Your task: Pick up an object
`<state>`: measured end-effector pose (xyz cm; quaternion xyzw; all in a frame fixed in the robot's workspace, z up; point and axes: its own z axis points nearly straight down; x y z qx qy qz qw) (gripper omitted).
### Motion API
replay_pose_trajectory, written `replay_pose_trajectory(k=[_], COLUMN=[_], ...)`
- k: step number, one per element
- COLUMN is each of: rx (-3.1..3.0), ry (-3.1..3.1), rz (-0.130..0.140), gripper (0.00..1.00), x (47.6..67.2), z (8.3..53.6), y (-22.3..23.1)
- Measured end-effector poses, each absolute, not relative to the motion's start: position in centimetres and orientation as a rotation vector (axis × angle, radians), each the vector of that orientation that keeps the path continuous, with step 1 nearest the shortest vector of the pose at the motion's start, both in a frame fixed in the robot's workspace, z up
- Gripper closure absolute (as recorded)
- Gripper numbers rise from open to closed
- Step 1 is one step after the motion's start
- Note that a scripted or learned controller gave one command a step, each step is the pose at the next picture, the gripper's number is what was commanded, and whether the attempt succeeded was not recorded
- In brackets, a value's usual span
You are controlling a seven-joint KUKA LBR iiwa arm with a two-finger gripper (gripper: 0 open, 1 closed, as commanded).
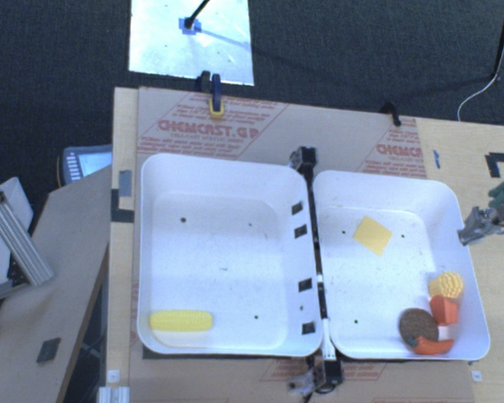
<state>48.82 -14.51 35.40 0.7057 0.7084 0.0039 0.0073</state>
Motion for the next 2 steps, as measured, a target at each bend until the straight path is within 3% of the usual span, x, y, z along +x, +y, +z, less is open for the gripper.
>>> replay_pose_trajectory(k=[1, 2], rx=[2.218, 2.210], ry=[2.234, 2.203], rz=[-0.004, 0.013], gripper=[1.00, 1.00], x=[48.6, 49.7], z=[25.1, 40.7], y=[-10.3, -17.1])
